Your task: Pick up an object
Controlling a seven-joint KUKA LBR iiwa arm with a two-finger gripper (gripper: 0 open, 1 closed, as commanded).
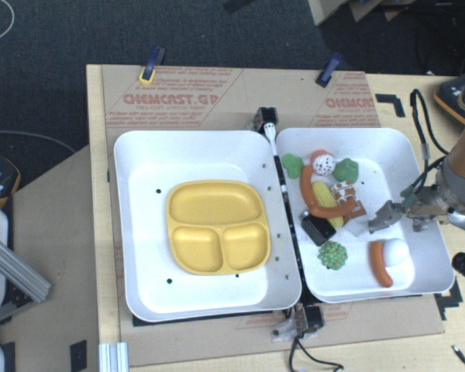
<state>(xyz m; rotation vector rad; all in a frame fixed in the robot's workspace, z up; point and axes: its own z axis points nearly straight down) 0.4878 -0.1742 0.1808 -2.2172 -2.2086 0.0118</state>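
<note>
table (101,208) has two white bins | left bin (139,285) holds a yellow tray (217,226) | right bin (418,281) holds toy food: corn (322,198), broccoli (333,255), sausage (380,263), egg (397,252) | gripper (381,220) over right bin by the egg, jaws a little open, holding nothing

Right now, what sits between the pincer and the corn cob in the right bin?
In the camera view, mostly bare white bin floor lies between the pincer and the corn cob; a brown piece sits beside the cob on that line.

Even bright light, soft shadows, slight blur.
</note>
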